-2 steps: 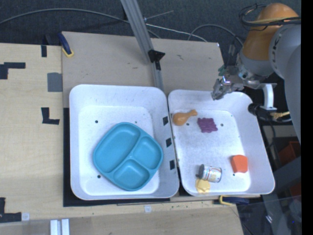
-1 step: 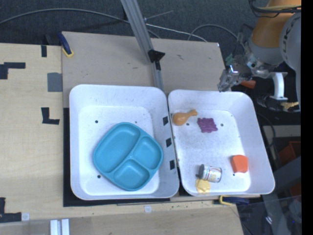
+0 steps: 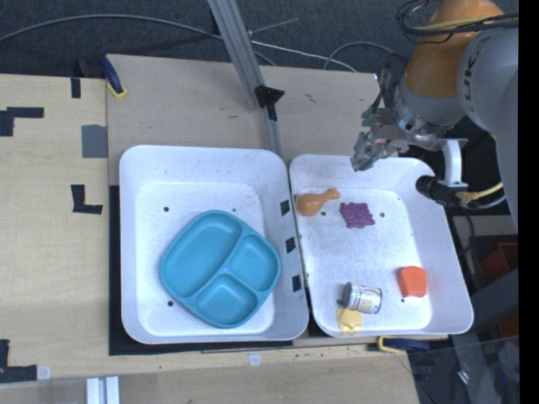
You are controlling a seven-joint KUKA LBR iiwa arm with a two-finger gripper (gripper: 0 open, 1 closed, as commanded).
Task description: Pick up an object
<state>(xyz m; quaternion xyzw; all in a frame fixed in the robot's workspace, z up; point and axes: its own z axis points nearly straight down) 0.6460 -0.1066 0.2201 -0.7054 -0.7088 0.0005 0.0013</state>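
two shallow white bins side by side on a wooden bench (image 3: 177,112). landmark used throughout: the right bin (image 3: 446,251).

gripper (image 3: 364,160) hangs over the far left part of the right bin's rim, at the end of the grey arm (image 3: 472,57) with its orange band. nothing visible between the fingertips. cannot tell from this slant whether it is spread or pressed together; the tips are small and dark against the rim.

inside the right bin:
- orange drumstick-shaped toy (image 3: 317,200), far left part of the floor, lying flat, just below the gripper in the view and apart from it.
- purple lumpy piece (image 3: 357,215), just right of the drumstick toy, near but not touching.
- orange block (image 3: 412,282), toward the near right part of the floor, well apart from the purple piece.
- small can (image 3: 362,297) on its side, near edge of the floor, left of the orange block.
- yellow piece (image 3: 349,318), touching or just beside the can, against the bin's near wall.

left of the right bin: the left bin (image 3: 135,225), with a blue divided plate (image 3: 221,268) of three sections lying flat on its floor.

beyond the right bin's far left corner: a grey metal bar (image 3: 237,40) running slantwise up the bench.
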